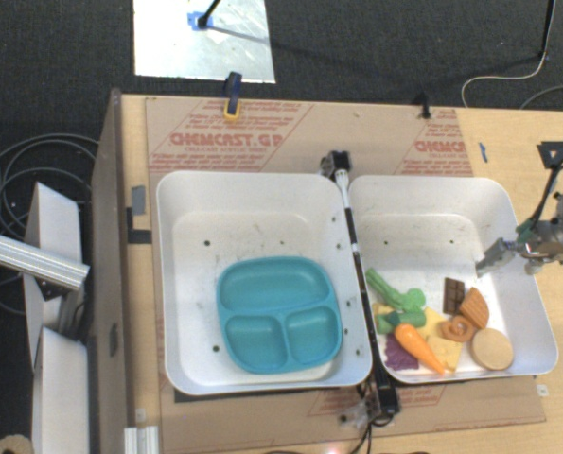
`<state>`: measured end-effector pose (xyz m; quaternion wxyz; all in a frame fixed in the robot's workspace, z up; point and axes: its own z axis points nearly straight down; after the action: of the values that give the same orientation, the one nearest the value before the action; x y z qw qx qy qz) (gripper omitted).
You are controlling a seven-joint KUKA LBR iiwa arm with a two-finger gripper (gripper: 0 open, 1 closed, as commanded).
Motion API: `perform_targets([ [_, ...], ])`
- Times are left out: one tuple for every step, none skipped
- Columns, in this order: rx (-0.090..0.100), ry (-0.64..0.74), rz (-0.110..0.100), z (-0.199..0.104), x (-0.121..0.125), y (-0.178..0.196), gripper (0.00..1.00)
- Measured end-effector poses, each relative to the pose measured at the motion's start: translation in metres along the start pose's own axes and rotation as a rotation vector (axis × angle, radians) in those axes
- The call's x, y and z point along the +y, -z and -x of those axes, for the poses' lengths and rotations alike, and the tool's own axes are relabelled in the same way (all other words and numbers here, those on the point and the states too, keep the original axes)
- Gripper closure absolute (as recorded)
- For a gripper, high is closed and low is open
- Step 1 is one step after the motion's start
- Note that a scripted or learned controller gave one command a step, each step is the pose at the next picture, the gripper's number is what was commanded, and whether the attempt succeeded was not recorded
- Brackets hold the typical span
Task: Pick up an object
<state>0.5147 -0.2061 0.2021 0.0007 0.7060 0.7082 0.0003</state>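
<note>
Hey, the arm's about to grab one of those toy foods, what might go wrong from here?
The toy foods sit packed together in the right bin's near corner: the carrot touches the cheese wedge, so the gripper may nudge neighbours or grab two. The round cookie lies close to the bin wall, which could block a finger.

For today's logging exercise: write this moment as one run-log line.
gripper: above right bin, holding nothing | toy food: piled at right bin's near side | left bin: teal tray
</note>
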Motion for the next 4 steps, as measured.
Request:
perform_targets([
  [0.003, -0.001, -0.008, -0.001, 0.010, -0.116, 0.00],
  [0.002, -0.004, -0.005, 0.000, -0.030, -0.113, 0.00],
  [0.001, 0.007, 0.004, -0.039, 0.028, -0.117, 0.00],
  [-0.005, 0.001, 0.010, 0.003, 0.063, -0.051, 0.00],
])
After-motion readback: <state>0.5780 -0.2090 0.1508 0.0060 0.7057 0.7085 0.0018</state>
